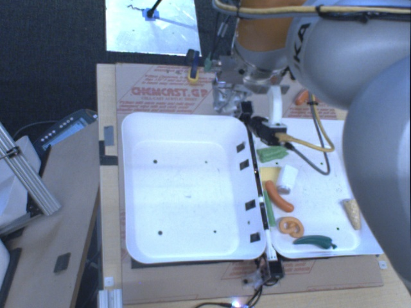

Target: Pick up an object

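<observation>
Orange-red sausage is my pick as target. It lies flat in the view-right bin, close to the divider, w/ bare floor on its right side. Just behind it sit a white block and a yellow piece, touching it or nearly so. Further back is a green piece. In front there's an orange ring, then a dark green pepper at the front rim. Corn cob is well apart, toward the arm side.

Gripper hangs at the back rim of the view-left bin, near the corner where the two bins meet. It's nowhere near any obj and I see nothing held. Can't tell if it's released or clenched; too small and cluttered from this angle.

So I read this as the approach step, grasp not yet begun. Next move, imo: travel over the divider and toward the front, line up above the sausage across its short axis, then descend. Risk: the white block crowds its back end, so a sloppy drop could nudge both.
</observation>
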